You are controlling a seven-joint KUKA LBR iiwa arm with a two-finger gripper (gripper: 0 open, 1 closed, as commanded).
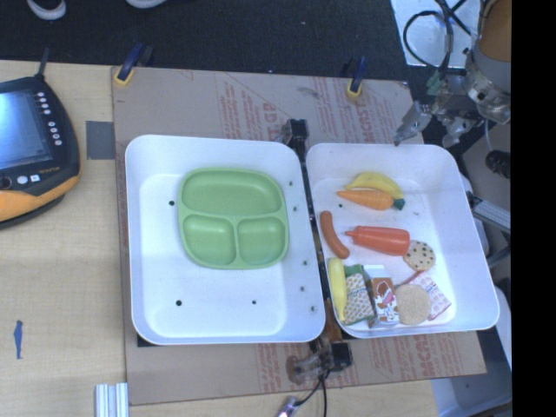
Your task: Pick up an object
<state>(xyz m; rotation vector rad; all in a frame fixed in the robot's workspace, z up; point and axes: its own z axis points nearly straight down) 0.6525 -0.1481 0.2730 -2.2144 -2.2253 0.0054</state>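
Two-finger gripper (423,127): finger spread cannot be told at this angle; nothing visible between them. It hangs over the far right rim of the right shallow white bin (469,233), well apart from the contents.

Candidate item: orange plastic toy carrot with a green stub (370,199), lying flat just in front of a yellow toy banana (375,182), touching it. Judged light, rigid, smooth, likely slippery; best taken across its thicker middle.

Left white bin (148,233): holds a green divided plastic plate (233,218).
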